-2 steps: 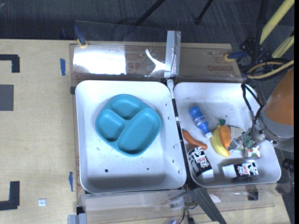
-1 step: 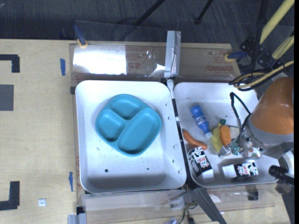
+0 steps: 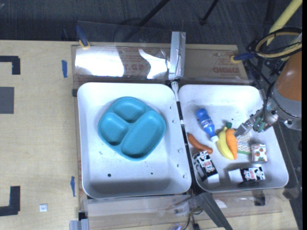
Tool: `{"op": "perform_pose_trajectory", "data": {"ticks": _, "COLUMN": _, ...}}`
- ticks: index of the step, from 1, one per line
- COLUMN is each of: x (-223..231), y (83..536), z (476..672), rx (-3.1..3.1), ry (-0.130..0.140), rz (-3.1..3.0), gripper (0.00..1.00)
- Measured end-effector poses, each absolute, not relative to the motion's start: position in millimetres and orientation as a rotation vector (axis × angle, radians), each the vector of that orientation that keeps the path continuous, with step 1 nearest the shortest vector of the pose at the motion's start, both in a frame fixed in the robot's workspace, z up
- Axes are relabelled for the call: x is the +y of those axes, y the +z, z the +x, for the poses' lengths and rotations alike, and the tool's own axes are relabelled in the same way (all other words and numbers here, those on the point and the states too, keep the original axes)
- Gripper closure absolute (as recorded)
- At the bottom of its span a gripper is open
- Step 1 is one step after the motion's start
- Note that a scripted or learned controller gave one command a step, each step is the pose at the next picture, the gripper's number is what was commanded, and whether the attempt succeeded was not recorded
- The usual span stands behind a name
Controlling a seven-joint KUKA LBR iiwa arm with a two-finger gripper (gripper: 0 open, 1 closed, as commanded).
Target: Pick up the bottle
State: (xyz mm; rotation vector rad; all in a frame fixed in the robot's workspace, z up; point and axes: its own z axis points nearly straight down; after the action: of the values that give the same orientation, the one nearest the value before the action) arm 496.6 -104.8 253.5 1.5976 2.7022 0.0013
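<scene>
The gripper [image 3: 250, 124], its state impossible to tell, should be moved left and lowered squarely over the bottle [image 3: 206, 122] at frame centre-right, clear of the carrot [image 3: 231, 141].

Blue bottle [image 3: 206, 122] with white label, blue sectioned plate [image 3: 132, 127], yellow banana [image 3: 223, 144], orange carrot [image 3: 231, 141], black-and-white cow-patterned cartons [image 3: 206, 166], white bins [image 3: 91, 143], tan desk [image 3: 36, 128].

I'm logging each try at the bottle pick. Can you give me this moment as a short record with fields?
target: blue bottle, lying in the right bin
gripper: low over the right bin, right of the bottle, not touching it
near gripper: carrot, banana
other items: two cow-print cartons, small box
left bin: holds a blue divided plate
</scene>
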Motion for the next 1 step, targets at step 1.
{"op": "perform_pose_trajectory", "data": {"ticks": 1, "x": -104.3, "y": 206.4, "z": 479.8, "rx": 2.767, "ry": 0.001, "rz": 1.486, "gripper": 1.0}}
